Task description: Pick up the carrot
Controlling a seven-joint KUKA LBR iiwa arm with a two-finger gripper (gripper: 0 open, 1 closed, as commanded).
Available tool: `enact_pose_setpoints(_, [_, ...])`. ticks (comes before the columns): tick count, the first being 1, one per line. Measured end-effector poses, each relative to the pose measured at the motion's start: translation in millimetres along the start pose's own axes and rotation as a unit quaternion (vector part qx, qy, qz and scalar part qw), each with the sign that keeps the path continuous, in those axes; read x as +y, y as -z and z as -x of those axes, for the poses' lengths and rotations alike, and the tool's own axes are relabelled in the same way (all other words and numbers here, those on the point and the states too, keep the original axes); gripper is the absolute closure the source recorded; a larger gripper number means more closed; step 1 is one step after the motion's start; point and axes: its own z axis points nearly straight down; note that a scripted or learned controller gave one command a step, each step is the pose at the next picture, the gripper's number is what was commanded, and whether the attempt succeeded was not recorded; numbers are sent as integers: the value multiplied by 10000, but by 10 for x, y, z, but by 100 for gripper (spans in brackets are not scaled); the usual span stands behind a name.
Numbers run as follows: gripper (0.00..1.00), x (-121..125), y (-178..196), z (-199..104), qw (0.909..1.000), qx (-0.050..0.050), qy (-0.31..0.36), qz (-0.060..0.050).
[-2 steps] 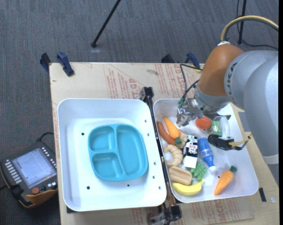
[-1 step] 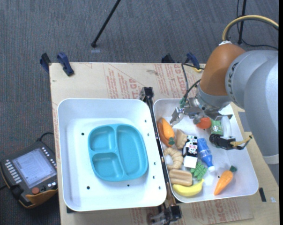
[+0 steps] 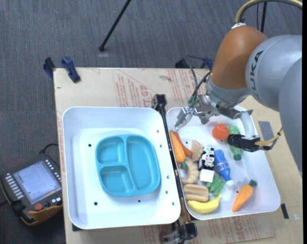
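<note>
The right bin [image 3: 269, 197] is crowded along its left and centre. A carrot [image 3: 178, 146] lies against the left wall, hemmed by a bread piece [image 3: 196, 149] beside it. A second carrot [image 3: 243, 195] lies near the front right corner with bare floor around it (open approach from the right). The banana [image 3: 204, 205] blocks the front edge. The arm [image 3: 255, 60] overhangs the back of the bin. The left bin [image 3: 77, 131] holds a blue tray [image 3: 128, 165], with free floor around it.

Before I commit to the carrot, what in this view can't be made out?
- Hand: small, partly under the wrist; finger state unclear.
- Right bin: its far end is covered by the arm.
- Long carrot: on the bin's left wall; contact unclear.
- Black-and-white toy: too small to identify.
</note>
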Motion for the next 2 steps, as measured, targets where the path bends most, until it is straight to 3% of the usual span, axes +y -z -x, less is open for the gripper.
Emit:
enact_pose_setpoints(1, [0, -669, -871, 431, 10000, -4, -1, -20])
enact_pose_setpoints(2, [0, -1502, -376, 1195, 9996, 0, 288, -7])
